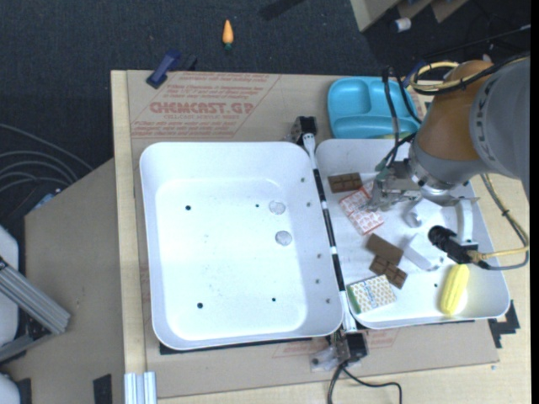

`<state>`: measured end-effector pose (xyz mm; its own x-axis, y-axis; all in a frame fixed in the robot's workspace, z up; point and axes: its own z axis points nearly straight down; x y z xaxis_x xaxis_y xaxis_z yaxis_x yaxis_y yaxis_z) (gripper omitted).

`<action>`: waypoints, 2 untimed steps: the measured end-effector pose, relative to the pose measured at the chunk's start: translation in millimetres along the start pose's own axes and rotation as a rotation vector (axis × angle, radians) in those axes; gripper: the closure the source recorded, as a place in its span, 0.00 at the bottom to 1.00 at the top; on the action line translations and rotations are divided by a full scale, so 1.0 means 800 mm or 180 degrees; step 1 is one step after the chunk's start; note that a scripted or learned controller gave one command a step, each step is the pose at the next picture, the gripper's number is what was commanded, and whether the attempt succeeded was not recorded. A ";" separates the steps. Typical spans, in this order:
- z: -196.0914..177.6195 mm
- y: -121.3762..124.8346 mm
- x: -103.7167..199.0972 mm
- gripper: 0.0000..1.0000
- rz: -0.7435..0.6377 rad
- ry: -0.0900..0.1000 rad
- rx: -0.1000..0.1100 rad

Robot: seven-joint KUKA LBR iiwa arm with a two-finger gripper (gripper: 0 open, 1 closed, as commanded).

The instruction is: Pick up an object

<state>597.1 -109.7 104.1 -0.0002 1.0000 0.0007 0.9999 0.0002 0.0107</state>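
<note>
Camera view sets the pincer (pixel 389 190) low in the right bin (pixel 497 297), seemingly over the red-patterned packet (pixel 364 211); finger state unclear, so settle squarely before closing

Bright, even light; slightly soft focus

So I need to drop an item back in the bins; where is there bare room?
The left bin is bare across its floor apart from two small discs near its right wall. The right bin is crowded: brown blocks, patterned cards, yellow object, gripper.
</note>
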 end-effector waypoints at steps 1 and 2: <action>0.000 0.000 0.000 0.00 0.0000 0.0001 0.0002; 0.019 0.091 0.015 0.00 -0.0004 -0.0013 0.0000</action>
<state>669.8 -97.8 90.1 -0.0013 1.0000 -0.0035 0.9999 0.0014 0.0107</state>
